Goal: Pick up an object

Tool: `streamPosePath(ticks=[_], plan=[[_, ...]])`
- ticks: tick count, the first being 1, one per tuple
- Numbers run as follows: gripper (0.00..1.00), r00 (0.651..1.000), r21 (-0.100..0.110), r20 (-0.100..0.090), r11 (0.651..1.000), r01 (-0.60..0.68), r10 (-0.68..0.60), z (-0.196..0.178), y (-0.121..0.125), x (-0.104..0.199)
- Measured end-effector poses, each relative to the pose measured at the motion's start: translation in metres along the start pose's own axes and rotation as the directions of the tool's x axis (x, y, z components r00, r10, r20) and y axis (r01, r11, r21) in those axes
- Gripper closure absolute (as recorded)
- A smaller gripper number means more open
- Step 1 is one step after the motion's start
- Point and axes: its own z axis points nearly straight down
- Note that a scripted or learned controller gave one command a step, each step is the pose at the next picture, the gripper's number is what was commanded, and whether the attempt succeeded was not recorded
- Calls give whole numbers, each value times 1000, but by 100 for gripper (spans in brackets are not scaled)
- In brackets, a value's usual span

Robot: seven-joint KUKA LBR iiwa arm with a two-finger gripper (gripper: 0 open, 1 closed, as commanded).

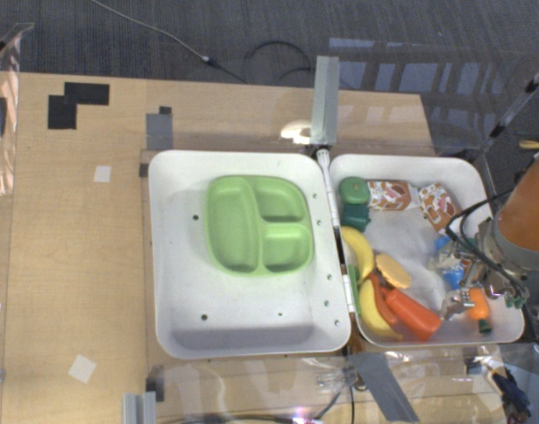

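Near edge: I've got the table [75, 263] front lip and the low wall of the right bin [428, 338] closest to me.
Pincer: it sits low in the right bin's near right corner, pincer [468, 300] just below the orange-banded arm [526, 223]; whether the jaws are apart or together I cannot tell, too cluttered there, and I see nothing clearly held.
Touching: it looks right among small blue and orange bits [474, 306], contact unclear.
Targets: carrot [413, 314] lying just left of the pincer, bananas [362, 272] against the bin's left wall, a round cookie-like piece [395, 272] between them.
How to do it: I'd judge one isolated item best, coming straight down, jaws across the narrow side, clear of the wall.
Further back: green block [353, 200] and two snack packets [411, 198] along the far wall.
Left bin: green divided plate [256, 226] in the left bin [177, 325], well apart from the action.
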Motion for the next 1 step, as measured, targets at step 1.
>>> streamPosePath(ticks=[1], plan=[[100,1000,3,11,1000,7,-7,-14,1,-4]])
